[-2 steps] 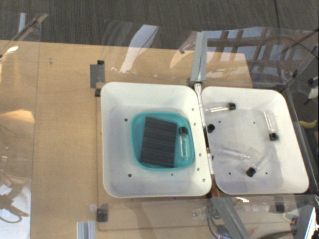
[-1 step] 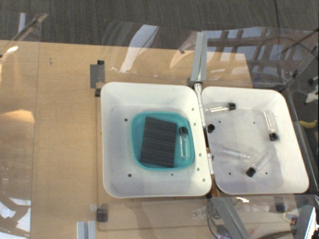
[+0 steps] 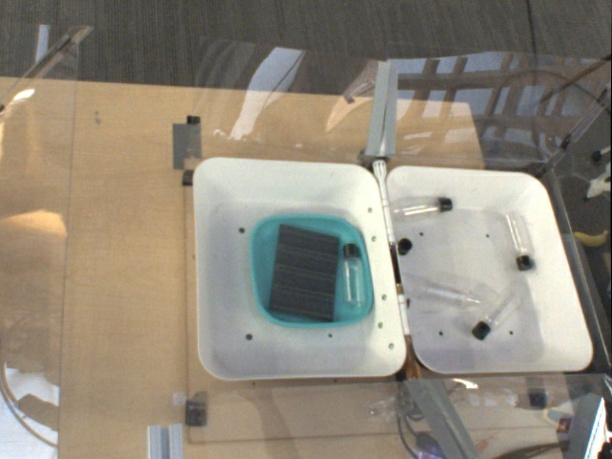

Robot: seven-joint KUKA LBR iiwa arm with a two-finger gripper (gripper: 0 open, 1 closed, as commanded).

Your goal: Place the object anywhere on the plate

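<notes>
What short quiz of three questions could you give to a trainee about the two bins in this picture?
1. True or false: a clear vial with a black cap lies on the teal plate, beside the dark ridged block.
2. How many clear vials lie in the right bin? A) one B) two C) four
3. Fill in: the plate sits in the ______ bin.

Key
1. True.
2. C: one near the top edge, one by the right side, one in the middle and one lower down.
3. Left; the left bin holds the plate.
</notes>
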